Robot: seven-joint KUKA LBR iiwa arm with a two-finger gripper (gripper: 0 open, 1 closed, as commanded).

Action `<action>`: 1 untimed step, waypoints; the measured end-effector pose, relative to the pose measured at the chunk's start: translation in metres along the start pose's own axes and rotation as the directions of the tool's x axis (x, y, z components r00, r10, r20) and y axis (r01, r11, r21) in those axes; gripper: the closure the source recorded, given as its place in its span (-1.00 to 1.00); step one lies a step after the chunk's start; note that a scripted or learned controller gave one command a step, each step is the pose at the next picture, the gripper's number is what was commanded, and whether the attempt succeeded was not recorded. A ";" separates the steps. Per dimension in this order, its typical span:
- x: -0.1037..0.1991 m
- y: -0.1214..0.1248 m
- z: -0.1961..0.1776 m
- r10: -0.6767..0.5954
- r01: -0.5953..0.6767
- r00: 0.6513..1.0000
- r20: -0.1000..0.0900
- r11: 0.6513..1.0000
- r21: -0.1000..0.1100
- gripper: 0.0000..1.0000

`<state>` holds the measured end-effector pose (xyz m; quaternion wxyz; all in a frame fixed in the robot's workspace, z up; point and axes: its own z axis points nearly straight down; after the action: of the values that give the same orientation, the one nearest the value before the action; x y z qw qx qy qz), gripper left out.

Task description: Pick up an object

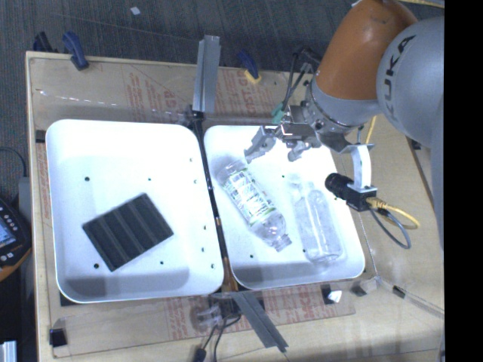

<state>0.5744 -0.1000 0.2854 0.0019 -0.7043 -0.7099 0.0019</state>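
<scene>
My gripper [276, 145] hangs open and holds nothing, above the right bin [226, 138], so either bottle [253, 204] lies within reach.

The arm [392, 51] at the upper right of the frame is cut off by the top and right edges and hides the right bin's [226, 138] far right corner. At the left edge, a dark device [11, 232] shows only partly. The labelled bottle's [253, 202] print is too small to read.
</scene>
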 end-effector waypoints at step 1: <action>-0.037 0.017 0.110 0.009 -0.009 1.000 0.001 1.000 0.001 -1.00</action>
<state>0.5910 -0.1366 0.1749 0.0019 -0.7075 -0.7067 0.0022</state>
